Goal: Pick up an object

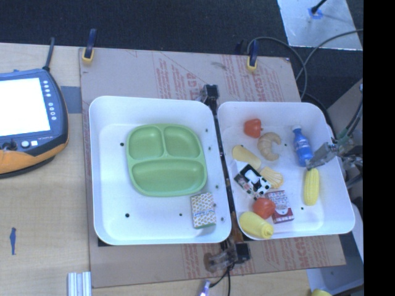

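Right bin (333, 217) holds the clutter: blue bottle (302, 145), corn cob (311, 186), croissant (270, 145), tomato (252, 127), a second red fruit (263, 206), lemon (255, 225), a pale yellow stick-shaped piece (246, 155), a black-and-white cow-pattern toy (253, 180), a small red-and-white carton (281, 206). Left bin (99, 165) holds a green divided plate (166, 160) and a small patterned box (203, 210). Handheld controller (28, 119) sits on the worktop (43, 227), well left of both bins.

Gripper (325, 153) is at the right bin's right edge, just beside the bottle and above the corn cob. Nothing visible between its fingers; whether they are apart or together I cannot tell, too small and blurred.

Judgement: nearest candidates are bottle and corn.
- All look like light plastic play food: stiff, smooth, likely slippery.
- Bottle: rounded body, may roll or squirt out; take it across the middle of the body, perpendicular to its long axis.
- Corn: lies free, apart from its neighbours; grip across the mid-width.
- Central pile touches or overlaps; harder to isolate.
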{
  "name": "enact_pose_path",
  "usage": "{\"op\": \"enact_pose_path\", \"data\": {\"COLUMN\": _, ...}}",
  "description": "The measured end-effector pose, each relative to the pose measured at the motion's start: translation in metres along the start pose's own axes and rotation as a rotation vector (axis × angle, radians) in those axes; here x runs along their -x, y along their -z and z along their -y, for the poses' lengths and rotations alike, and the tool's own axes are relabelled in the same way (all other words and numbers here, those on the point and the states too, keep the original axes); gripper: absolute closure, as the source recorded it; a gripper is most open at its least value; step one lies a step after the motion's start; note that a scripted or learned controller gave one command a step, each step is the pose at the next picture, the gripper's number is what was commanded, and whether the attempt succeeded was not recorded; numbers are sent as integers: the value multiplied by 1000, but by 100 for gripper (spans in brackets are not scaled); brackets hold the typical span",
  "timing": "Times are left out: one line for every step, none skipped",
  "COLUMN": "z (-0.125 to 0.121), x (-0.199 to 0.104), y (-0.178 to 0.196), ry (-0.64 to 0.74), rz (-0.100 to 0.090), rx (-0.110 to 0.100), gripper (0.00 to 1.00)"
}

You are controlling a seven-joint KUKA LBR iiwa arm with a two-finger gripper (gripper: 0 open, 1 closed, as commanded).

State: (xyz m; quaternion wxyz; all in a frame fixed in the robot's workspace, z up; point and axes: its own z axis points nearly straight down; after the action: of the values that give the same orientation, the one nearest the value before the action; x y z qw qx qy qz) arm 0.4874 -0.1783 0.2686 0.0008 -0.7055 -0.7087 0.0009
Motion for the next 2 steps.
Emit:
{"op": "enact_pose_path", "data": {"z": -52, "x": 33, "y": -178, "ry": 1, "rz": 2, "rx": -1, "gripper": 0}}
{"op": "enact_pose_path", "data": {"z": -133, "x": 34, "y": -176, "ry": -2, "rz": -1, "rx": 2, "gripper": 0}}
